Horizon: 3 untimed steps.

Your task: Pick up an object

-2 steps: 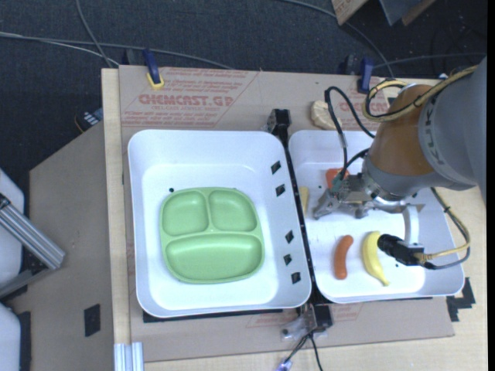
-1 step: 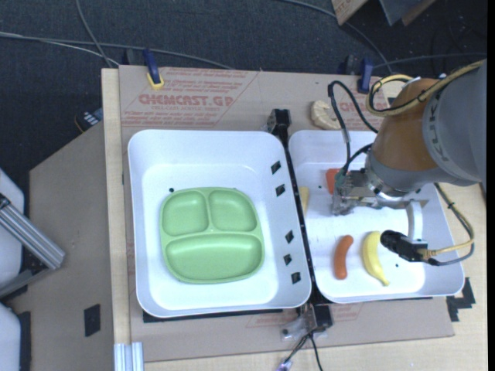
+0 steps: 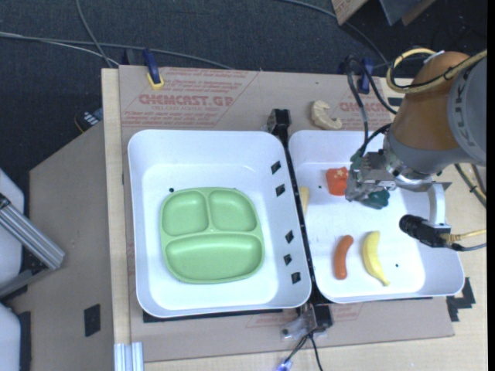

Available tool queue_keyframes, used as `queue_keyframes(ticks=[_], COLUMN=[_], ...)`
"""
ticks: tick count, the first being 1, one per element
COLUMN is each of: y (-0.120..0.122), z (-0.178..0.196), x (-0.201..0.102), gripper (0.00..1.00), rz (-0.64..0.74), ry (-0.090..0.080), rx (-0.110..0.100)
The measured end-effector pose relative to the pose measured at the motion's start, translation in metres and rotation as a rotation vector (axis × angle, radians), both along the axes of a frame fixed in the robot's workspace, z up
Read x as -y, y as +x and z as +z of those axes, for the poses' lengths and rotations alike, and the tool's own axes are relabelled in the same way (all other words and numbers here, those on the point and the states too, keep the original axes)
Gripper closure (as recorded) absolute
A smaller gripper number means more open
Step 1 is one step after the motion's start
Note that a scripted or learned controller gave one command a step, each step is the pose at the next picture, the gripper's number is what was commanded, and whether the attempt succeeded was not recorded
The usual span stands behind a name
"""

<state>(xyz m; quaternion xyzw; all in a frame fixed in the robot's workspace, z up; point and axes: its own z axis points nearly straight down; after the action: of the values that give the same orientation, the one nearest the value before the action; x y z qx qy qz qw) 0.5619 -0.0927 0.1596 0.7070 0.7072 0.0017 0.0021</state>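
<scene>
Objects for picking all lie in the right bin; none is lifted yet, so the pick remains to be done.

Left bin: a pale green divided plate with three compartments sits at centre, nothing on it.

Right bin, left to right:
- small pale yellow piece at 9 o'clock, against the left wall;
- orange-red block at about 11 o'clock, just beside the gripper;
- red-orange sausage at 7 o'clock, lying lengthwise;
- gripper low over the bin at 12 o'clock; whether it grasps anything cannot be told;
- dark teal item touching or just under the gripper, mostly hidden;
- yellow banana at 6 o'clock, curved, near the sausage but apart.

Judgement: approach stage, most likely toward the teal item or the block.
</scene>
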Motion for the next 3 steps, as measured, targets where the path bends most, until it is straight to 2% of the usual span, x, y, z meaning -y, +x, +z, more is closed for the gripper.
queue_keyframes(ticks=[2,3], y=[-0.003,0.004], z=[0.118,0.106], x=[-0.003,-0.049], gripper=[1.00,1.00], rz=[0.002,0.004], ry=[0.000,0.002], rx=[0.003,-0.007])
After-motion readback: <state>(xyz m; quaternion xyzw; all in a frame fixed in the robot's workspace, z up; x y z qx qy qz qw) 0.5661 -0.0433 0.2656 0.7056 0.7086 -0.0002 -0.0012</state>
